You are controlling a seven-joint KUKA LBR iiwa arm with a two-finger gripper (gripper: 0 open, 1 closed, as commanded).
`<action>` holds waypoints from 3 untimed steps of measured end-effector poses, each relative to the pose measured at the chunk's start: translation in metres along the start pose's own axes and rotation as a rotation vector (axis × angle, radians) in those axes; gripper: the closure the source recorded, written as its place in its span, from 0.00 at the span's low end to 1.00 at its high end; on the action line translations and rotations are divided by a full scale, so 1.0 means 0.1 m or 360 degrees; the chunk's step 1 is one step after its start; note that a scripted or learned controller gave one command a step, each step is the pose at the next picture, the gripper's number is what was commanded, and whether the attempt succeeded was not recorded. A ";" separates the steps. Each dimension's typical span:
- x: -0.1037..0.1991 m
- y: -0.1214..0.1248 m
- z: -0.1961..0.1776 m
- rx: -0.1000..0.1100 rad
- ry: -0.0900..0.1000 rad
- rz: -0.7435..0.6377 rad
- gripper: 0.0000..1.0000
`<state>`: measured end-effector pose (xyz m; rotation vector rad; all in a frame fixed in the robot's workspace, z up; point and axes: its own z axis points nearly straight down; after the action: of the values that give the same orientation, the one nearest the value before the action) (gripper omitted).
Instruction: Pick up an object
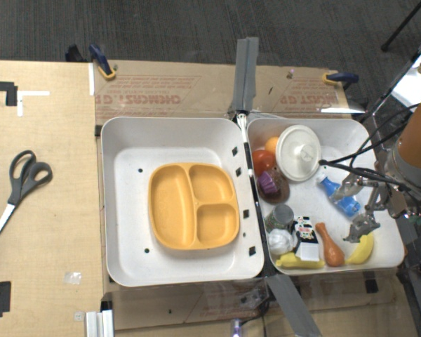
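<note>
My gripper (356,206) hangs over the right side of the right bin (337,123), fingers open with nothing between them. A blue object (339,195) lies just left of it, partly under the upper finger. A yellow banana (362,250) lies just below the lower finger. Further left along the bin's front lie an orange club-shaped toy (328,243), a black-and-white card (306,232), a yellow block (299,260) and a white lump (279,241). A white round lid (298,152), an orange fruit (271,144), a red fruit (262,161), a purple item (269,182) and a grey cup (281,215) fill the bin's left half.
The left bin (119,209) holds a yellow divided plate (194,206). Scissors (19,181) lie on the bench at the far left. Black cables (351,156) cross above the right bin toward the arm (414,146). Blue clamps (102,62) sit at the cardboard's back edge.
</note>
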<state>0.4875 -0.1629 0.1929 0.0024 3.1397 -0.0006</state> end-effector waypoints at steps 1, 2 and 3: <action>-0.36 -0.58 1.00 0.0001 -0.0003 0.0336 0.00; -0.38 -0.57 0.90 0.0003 -0.0010 0.0327 1.00; -0.11 0.15 1.01 -0.0001 0.0000 0.0354 1.00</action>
<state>0.4991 -0.1479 0.0921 0.3509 3.1201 0.0006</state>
